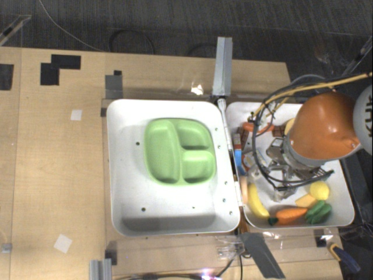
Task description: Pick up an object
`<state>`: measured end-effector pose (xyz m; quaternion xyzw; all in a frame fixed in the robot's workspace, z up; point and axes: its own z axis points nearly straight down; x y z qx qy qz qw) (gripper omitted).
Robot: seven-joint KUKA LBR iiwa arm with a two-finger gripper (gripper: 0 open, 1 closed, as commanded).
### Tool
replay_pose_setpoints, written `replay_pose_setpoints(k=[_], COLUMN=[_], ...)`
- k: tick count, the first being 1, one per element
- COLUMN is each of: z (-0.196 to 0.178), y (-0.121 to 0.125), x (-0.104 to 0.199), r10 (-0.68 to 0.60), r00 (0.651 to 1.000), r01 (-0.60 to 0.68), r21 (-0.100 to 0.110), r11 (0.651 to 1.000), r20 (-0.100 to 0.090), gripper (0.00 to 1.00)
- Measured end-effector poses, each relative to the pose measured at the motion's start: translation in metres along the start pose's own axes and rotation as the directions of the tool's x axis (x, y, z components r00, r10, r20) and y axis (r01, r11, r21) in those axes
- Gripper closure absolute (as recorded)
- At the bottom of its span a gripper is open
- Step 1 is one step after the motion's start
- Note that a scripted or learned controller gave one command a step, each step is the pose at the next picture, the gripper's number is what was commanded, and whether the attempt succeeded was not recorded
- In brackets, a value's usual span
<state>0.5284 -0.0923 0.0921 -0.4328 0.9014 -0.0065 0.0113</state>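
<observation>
Wooden bench (52,174): green divided tray (178,150) in left bin (125,214). Gripper (285,177) lowered into right bin (349,209) above banana (255,200), carrot (291,214). Finger state: cannot tell.

Bench top (52,174): pale wood-grain board, matt.
Left bin (125,156): white plastic, smooth, faint sheen — well left of the wrist.
Divided tray (178,150): light green plastic, smooth, softly glossy.
Right bin (344,209): white plastic, smooth, under the wrist.
Wrist band (323,127): orange shell, glossy, with a highlight.
Banana (256,202), carrot (290,214), lemon (319,190): toy plastic, smooth — just below the wrist.
Floor (175,10): dark carpet, rough weave.
</observation>
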Motion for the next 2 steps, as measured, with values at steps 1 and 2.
replay_pose_setpoints(k=[1,2], z=[-0.042,0.006], y=[-0.12,-0.09], x=[-0.038,-0.084], r10=[0.135,0.051], r00=[0.991,0.999], r01=[-0.135,-0.051], r21=[-0.007,-0.011], r11=[0.991,0.999], r20=[-0.006,-0.004], gripper=[0.0,0.0])
